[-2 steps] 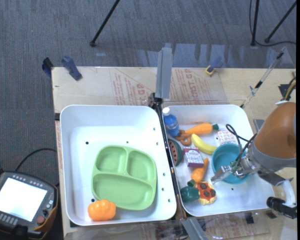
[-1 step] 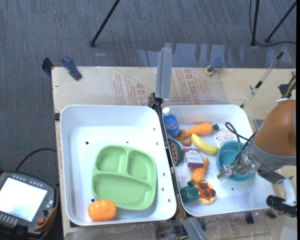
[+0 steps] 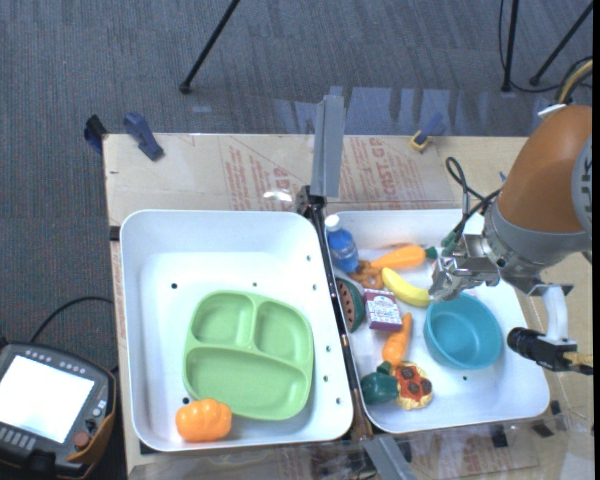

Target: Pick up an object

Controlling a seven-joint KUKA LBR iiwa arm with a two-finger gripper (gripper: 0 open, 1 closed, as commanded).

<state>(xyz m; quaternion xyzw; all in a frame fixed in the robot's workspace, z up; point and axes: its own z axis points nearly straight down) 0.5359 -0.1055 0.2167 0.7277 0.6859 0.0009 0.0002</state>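
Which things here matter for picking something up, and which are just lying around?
Job: gripper; nearest to it, banana, blue bowl, carrot; right bin.

Lying about: green tray, orange pumpkin, left bin, tablet, clamps.

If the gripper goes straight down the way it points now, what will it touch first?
Probably the blue bowl's near rim or the banana beside it; the gripper hangs between them, and depth is unclear.

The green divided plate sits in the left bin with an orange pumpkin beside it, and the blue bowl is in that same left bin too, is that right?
Not quite. The camera view shows the blue bowl in the right bin, near the hand. The green divided plate does sit in the left bin, with the orange pumpkin beside it.
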